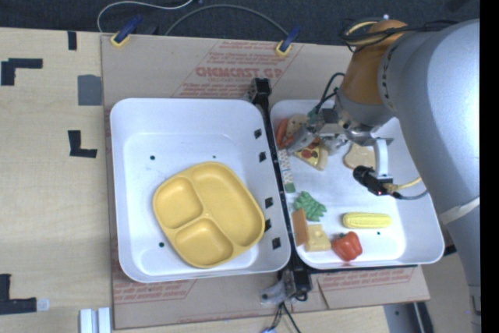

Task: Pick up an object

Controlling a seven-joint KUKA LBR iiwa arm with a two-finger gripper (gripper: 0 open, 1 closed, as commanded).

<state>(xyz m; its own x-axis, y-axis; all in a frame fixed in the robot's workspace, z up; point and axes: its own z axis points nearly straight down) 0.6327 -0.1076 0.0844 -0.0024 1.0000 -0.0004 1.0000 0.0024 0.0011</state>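
The grey arm [437, 105] leans in from the right, its orange band above the wrist, bent down over the far end of the right bin [417, 246]. The gripper [316, 138] hangs low over a small heap of toy food [300, 144] by the divider; I cannot tell how its jaws stand. Nearer lie a corn cob [366, 221], red pepper [348, 246] and green leaf [309, 205]. A yellow tray [207, 213] sits in the left bin [132, 129].

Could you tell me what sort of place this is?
Probably a robot lab test bench: a grey arm reaches over two white bins, toy food such as a corn cob fills one, and clamps hold the cardboard base.
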